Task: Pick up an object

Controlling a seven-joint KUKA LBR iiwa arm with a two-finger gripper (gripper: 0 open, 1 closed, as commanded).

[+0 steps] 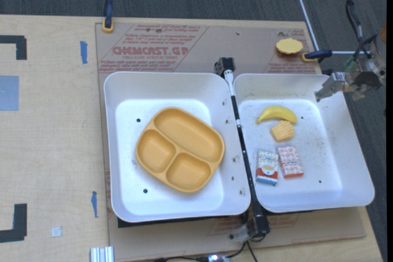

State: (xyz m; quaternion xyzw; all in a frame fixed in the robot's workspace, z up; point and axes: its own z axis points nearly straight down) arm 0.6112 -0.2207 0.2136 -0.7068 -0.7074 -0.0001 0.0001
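The right bin [344,184] holds a yellow toy banana [277,113], a small tan waffle-like piece [282,131] just below it, and two small printed boxes [267,167] [290,161] lying side by side near the middle. My gripper [326,90] hangs at the bin's far right corner, above the rim and well to the right of the banana. Nothing shows in its grasp.
The left bin [120,132] holds a yellow divided plate [179,149]. A yellow round piece [289,46] lies on the board behind the right bin, next to a blue clamp [316,55]. A black divider [236,126] runs between the bins.
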